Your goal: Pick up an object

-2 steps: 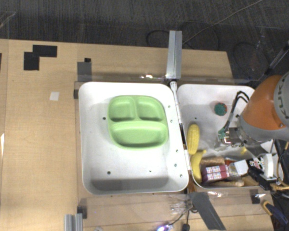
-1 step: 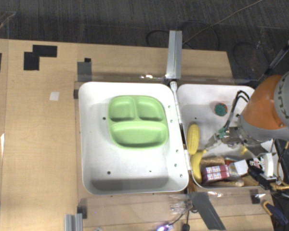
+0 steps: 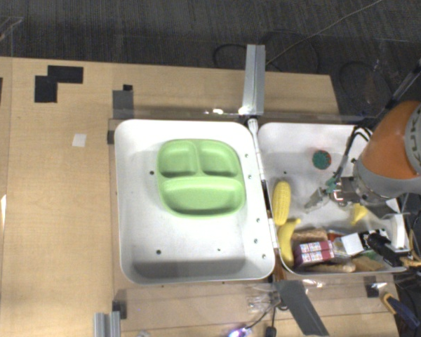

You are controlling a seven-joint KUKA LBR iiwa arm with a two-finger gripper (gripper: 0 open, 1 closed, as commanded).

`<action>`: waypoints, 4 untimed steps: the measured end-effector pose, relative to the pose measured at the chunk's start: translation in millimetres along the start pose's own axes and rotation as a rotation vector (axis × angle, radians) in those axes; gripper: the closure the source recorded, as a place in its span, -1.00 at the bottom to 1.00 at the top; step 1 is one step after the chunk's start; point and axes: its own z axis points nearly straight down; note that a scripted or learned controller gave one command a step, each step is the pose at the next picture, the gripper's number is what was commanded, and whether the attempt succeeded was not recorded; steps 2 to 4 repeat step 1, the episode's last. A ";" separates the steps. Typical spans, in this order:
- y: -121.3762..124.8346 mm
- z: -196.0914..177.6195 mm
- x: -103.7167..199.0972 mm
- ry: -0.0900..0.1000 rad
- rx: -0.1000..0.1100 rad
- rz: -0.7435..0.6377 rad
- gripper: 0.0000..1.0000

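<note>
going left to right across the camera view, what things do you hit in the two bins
green divided tray in the left bin → corn cob by the right bin's left wall → dark green round piece → gripper → orange band on the arm

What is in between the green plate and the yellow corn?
Just the white walls where the two bins meet. The camera view shows nothing else between the green plate and the corn.
</note>
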 end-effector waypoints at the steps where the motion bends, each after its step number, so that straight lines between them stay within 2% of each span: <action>1: -37.2 -2.3 51.9 -0.006 -0.010 -0.203 -1.00; 4: -37.2 -2.3 51.9 -0.006 -0.010 -0.203 -1.00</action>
